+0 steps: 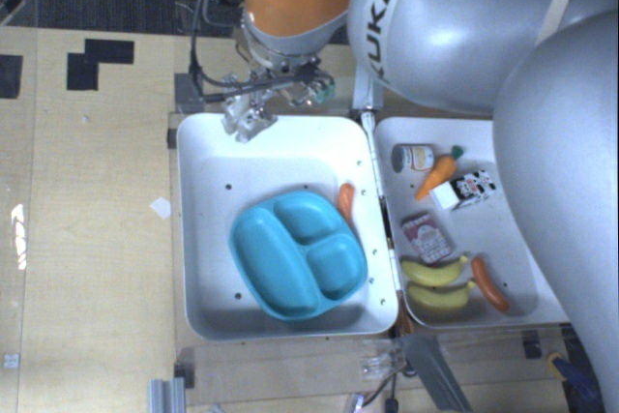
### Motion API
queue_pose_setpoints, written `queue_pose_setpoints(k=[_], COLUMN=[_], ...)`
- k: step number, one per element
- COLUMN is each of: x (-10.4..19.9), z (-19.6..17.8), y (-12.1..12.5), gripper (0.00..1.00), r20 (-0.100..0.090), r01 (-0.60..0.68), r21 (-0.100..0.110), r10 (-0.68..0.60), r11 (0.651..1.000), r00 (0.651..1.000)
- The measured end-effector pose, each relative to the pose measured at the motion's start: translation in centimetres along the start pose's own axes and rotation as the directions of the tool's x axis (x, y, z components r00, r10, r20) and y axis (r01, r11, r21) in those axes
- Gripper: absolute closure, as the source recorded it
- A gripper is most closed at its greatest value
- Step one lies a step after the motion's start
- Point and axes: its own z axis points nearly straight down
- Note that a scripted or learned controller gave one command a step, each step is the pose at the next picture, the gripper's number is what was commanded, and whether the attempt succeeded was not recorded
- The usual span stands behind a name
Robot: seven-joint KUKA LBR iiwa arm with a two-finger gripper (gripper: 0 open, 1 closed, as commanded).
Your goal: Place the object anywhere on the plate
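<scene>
A blue plate (295, 251) with three compartments lies in the left bin (208, 208), toward its front. A small orange sausage-shaped object (345, 201) rests on the bin floor against the plate's back right rim, close to the bin's right wall. My gripper (249, 120) hangs over the bin's back left corner, well away from both the orange object and the plate. I see nothing held at its tip. All compartments of the plate are bare.
The right bin (517, 237) holds a small can (416, 157), a carrot (437, 174), a black-and-white carton (466, 190), a pink packet (426, 236), two bananas (435, 272) and a red-orange sausage (489, 284). The grey arm (464, 24) covers the back right.
</scene>
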Motion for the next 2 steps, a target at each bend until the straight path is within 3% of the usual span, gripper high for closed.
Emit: queue_pose_setpoints(k=[2], x=[-0.5], z=[-2.9], y=[0.0], gripper=[1.0], r20=[0.027], r01=[-0.005], r21=[0.002], r10=[0.005], r11=[1.0], r00=[1.0])
